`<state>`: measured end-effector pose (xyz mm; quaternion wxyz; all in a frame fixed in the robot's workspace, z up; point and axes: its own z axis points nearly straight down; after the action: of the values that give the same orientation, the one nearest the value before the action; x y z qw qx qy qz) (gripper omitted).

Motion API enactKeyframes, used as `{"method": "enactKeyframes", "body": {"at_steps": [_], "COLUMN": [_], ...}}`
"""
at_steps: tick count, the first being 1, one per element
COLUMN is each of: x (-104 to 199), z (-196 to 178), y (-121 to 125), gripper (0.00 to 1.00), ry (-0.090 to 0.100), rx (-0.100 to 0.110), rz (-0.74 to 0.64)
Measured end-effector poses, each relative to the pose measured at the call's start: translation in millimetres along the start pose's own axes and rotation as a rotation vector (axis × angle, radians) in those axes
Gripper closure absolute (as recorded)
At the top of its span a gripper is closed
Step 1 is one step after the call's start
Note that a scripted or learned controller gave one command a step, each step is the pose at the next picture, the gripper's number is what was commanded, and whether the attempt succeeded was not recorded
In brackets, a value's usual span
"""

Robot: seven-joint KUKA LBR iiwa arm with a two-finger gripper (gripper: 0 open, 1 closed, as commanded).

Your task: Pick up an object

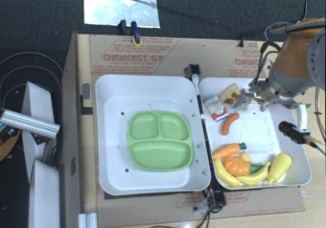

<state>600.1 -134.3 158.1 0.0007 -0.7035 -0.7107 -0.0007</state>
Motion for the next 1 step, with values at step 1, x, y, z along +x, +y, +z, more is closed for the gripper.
{"method": "enactKeyframes", "body": {"at_steps": [1], "x": [-14.1], "z": [63.1], "y": [61.1], "gripper": [0.0], "ry": [-0.002], "rx": [-0.001], "rz": [0.01]}}
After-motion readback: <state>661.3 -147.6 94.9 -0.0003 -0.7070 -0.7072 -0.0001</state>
